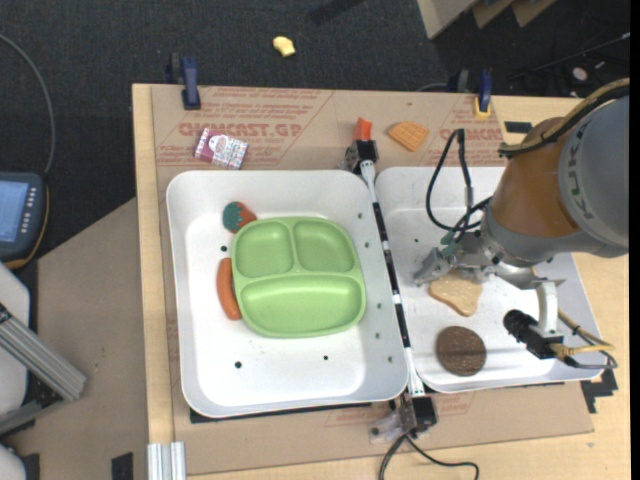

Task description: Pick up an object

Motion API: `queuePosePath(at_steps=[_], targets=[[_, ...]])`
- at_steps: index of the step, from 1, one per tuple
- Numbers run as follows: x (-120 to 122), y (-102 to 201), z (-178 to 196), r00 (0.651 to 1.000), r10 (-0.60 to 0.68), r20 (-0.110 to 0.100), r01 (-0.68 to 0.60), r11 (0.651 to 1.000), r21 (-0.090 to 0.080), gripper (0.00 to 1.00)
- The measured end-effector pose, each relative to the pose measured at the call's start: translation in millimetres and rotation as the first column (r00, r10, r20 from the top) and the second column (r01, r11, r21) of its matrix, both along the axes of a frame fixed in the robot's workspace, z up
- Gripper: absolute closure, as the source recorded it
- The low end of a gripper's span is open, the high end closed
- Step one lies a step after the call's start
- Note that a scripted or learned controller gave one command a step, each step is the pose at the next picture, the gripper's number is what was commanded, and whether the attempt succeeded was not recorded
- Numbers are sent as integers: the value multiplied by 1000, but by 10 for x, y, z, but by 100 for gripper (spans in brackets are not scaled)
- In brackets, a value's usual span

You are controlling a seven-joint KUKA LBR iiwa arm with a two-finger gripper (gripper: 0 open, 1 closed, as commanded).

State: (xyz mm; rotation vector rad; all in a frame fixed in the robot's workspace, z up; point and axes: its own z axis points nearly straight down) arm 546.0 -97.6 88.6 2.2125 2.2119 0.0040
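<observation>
My gripper (447, 261) hangs low over the right bin (405, 203), just above and left of a tan slice of toast (457, 294). The wrist hides its fingertips. A round brown cookie-like disc (461, 350) lies near that bin's front edge. In the left bin (195, 358) a green divided plate (297, 274) sits in the middle, with an orange carrot-like piece (228, 288) along its left side and a small green and red item (238, 215) at its upper left corner.
On the cardboard behind the bins lie a pink packet (221, 148), an orange cracker-like piece (407, 135) and a small orange and black clamp (362, 140). A yellow scrap (284, 45) lies on the dark floor beyond. Blue clamps (187, 80) hold the board.
</observation>
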Motion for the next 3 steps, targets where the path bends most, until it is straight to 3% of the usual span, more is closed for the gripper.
queuePosePath(at_steps=[1, 2, 3], targets=[[542, -675, 315, 1000, -3, -1, 3, 1000, 1, 0], [-108, 160, 999, 1000, 6, -12, -6, 1000, 12, 0], [-78, -415, 302, 1000, -4, -16, 4, 1000, 7, 0]])
